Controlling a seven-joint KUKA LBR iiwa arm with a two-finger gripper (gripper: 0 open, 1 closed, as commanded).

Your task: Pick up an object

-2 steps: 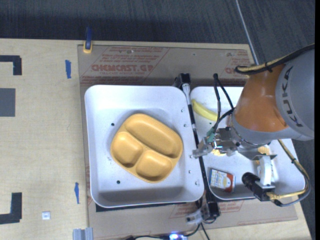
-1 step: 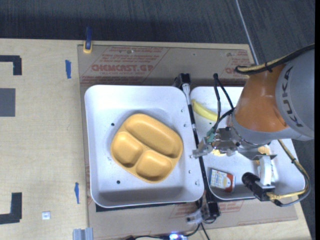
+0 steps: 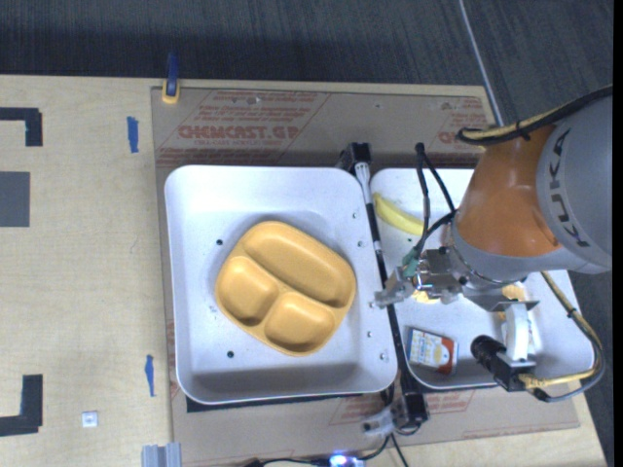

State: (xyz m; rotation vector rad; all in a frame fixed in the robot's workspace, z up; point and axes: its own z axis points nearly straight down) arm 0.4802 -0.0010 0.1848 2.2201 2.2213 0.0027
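The arm (image 3: pixel 545 202), lettered KUKA, hangs over the right bin (image 3: pixel 574 358), its gripper (image 3: pixel 414 282) near the divider above a small red-labelled packet (image 3: pixel 432 349), the board (image 3: pixel 253 125) behind reading CHEMCAST.

The grey arm (image 3: pixel 584 197) reaches in from the right, its orange band (image 3: pixel 501 197) just above the wrist (image 3: pixel 477 270), and the gripper (image 3: pixel 397 288) points left and slightly down, fingers too small and cluttered to read.
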